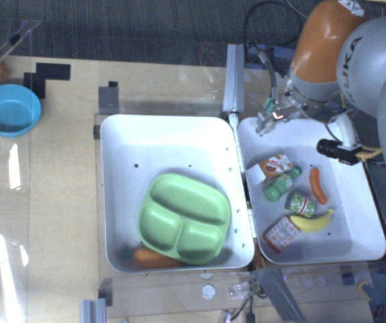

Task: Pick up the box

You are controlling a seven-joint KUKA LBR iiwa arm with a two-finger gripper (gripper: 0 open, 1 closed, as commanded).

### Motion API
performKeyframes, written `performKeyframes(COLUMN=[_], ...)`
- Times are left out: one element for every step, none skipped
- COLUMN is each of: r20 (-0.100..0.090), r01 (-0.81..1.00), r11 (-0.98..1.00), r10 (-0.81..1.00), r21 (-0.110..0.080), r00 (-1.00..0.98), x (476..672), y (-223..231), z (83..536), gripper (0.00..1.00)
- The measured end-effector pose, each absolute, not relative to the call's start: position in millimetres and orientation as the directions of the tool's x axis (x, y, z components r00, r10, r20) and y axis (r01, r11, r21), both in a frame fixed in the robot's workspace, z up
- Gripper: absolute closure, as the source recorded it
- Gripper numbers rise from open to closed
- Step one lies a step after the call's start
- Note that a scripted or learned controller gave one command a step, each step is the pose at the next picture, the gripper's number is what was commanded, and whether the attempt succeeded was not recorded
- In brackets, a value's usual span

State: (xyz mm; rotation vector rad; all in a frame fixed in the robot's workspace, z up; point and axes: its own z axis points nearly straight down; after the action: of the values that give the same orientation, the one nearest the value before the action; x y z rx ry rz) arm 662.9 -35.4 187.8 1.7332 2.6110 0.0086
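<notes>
- I am starting at the far left, well away from the jaws: a blue bowl (9, 109) is sitting on the wooden bench (44, 214), playing no part in the pick.
- I am seeing the left bin (122, 136) holding a green divided tray (184, 217), with an orange carrot-like thing (153, 259) poking out from under its near edge; most of it is hidden by the tray.
- I am reading the gripper (268, 118) as hovering over the far left corner of the right bin (368, 237); it is small and cluttered with cables, so I cannot tell whether the jaws are apart or together.
- I am taking the box (282, 233) to be the red-and-white carton lying toward the bin's near edge, well apart from the jaws and on my side of them.
- I am worrying about crowding: a banana (312, 221) is lying just beside the box, possibly touching it, so a descent could nudge it or catch both.
- I am also watching the green bottle (279, 185), the small can (300, 204) and the red sausage-shaped piece (318, 185), which are lying between the jaws and the box.
- I am noting the arm's bulk is cut off at the right edge, and the packet (275, 165) nearest the jaws is too blurred to identify.
</notes>
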Motion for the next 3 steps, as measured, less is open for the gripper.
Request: performKeyframes(r20=[-0.005,-0.010,-0.009], r01=[0.767,0.532,0.286], r11=[0.641,0.847,0.958], r10=[0.767,0.532,0.286], r21=[0.008,0.006,0.004], r00=[-0.641,-0.847,-0.958], x=[670.4,662.2,650.2], y=[16.9,-62.6,-11.1], z=[187.7,214.3,187.6], gripper=[1.00,1.00,1.00])
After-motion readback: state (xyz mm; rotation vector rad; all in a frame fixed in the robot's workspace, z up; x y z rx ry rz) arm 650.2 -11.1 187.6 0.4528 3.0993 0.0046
